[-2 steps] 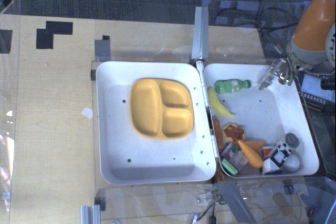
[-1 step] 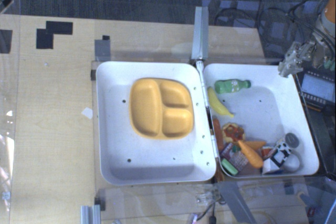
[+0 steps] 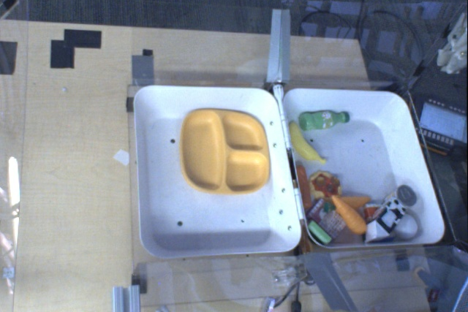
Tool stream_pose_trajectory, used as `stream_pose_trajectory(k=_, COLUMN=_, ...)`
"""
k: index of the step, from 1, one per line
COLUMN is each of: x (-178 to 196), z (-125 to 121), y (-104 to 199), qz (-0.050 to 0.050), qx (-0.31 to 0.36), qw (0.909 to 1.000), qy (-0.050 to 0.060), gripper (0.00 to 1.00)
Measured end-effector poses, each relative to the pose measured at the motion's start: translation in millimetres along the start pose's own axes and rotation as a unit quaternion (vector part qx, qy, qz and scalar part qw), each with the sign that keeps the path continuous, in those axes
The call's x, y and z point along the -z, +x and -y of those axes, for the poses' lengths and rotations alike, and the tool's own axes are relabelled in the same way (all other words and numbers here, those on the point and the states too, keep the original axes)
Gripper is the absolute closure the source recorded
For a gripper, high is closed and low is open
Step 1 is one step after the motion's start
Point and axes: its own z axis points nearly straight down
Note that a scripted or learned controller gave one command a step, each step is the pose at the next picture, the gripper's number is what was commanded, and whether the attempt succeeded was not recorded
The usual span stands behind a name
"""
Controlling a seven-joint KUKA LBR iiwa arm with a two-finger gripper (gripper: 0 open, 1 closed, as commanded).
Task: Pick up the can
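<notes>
The can [image 3: 406,195] is a small grey cylinder with a dark round top. It stands near the right wall of the right bin [image 3: 380,102], towards the front. A black-and-white patterned item [image 3: 393,215] and a white cup-like thing [image 3: 407,227] lie just in front of it. My gripper [image 3: 454,47] is a pale shape at the view's upper right edge, outside the bins and well behind the can. Nothing is seen in its grasp.
The right bin also holds a green bottle [image 3: 322,119], a banana [image 3: 306,144], a carrot [image 3: 348,214] and several small packets at the front left. The left bin [image 3: 157,223] holds a yellow divided tray [image 3: 224,150]. A metal post [image 3: 278,47] rises between the bins.
</notes>
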Motion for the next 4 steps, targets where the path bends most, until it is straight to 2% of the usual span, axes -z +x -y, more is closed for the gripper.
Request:
stream_pose_trajectory(k=1, x=-18, z=-74, y=-56, qz=-0.001, qx=-0.033, qw=0.9994, qy=-0.001, gripper=1.0)
stream_pose_trajectory(k=2, x=-152, z=-98, y=-56, qz=-0.002, qx=-0.022, qw=0.9998, qy=-0.002, gripper=1.0)
stream_pose_trajectory(k=3, x=-245, z=-136, y=-54, qz=-0.002, qx=-0.017, qw=0.9998, qy=-0.002, gripper=1.0)
stream_pose_trajectory(k=4, x=-29, z=-109, y=-58, qz=0.0, qx=0.068, qw=0.9977, qy=-0.001, gripper=1.0)
